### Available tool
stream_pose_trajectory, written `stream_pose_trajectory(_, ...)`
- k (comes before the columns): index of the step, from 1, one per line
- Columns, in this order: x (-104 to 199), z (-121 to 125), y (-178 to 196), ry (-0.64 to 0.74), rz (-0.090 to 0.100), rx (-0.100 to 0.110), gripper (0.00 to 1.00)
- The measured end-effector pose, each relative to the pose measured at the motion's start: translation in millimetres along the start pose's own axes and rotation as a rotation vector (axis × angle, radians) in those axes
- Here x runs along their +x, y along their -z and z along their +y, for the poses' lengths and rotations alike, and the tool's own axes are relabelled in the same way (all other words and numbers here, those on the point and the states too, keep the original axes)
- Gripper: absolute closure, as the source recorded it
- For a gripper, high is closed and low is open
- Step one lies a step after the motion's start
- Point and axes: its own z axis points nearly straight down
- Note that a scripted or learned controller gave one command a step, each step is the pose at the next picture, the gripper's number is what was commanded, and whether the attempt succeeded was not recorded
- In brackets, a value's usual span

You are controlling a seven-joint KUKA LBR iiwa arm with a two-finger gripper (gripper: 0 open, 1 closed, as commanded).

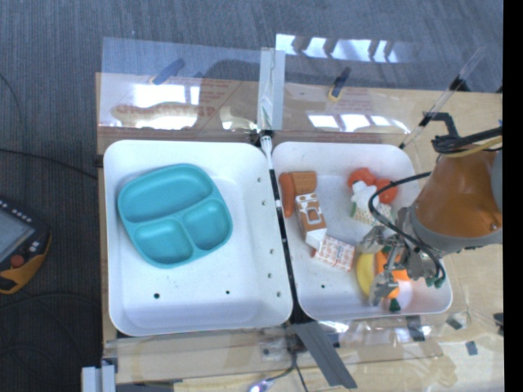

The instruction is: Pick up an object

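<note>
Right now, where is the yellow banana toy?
The yellow banana toy lies in the right bin, near its front right corner, just right of the white patterned box and beside the tool.

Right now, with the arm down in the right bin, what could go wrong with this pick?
The claw sits low among crowded items: the yellow piece and a small orange piece lie close together, so it may nudge both or close on neither. It is also near the right bin's front wall, so a finger could catch the rim.
</note>
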Motion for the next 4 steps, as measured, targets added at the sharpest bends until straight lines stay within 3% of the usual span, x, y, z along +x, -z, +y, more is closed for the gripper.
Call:
stream_pose_trajectory(1, -1.6, 1.3, 10.4, 0.003, 0.000, 0.001, 1.00)
stream_pose_trajectory(2, 3.0, 55.9, 1.4, -0.057, 0.001, -0.005, 1.00)
stream_pose_trajectory(3, -44.3, 45.5, 150.5, -0.174, 0.016, -0.008, 1.00)
stream_pose_trajectory(4, -44.2, 45.5, 150.4, -0.173, 0.017, -0.008, 0.00)
